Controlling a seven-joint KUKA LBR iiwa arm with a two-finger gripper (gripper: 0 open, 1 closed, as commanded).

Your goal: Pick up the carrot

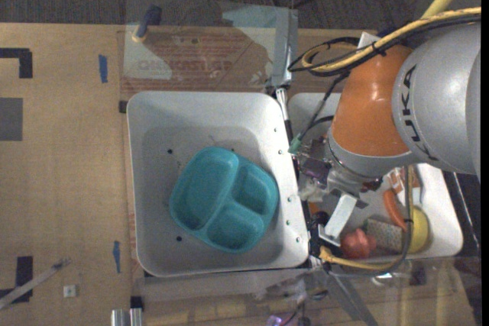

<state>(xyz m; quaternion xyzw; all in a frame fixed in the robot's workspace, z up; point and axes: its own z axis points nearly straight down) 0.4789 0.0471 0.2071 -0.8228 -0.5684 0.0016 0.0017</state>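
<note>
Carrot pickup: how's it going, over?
End effector over right bin, at its left side. Carrot lies loose toward the bin's right, apart from end effector. Reddish round item and yellow item crowd it.

Orange carrot (pixel 393 211), lying in right bin (pixel 445 198), partly hidden.

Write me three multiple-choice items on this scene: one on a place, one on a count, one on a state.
1. The carrot lies in: A the teal tray; B the right bin; C neither, out on the bench.
2. The tray's compartments number: A two; B three; C five.
3. The tray sits: A upside down; B on edge; C right side up.

Key: 1 B, the orange carrot lies on that bin's white floor. 2 B, three hollows show. 3 C, its hollows face up.
</note>
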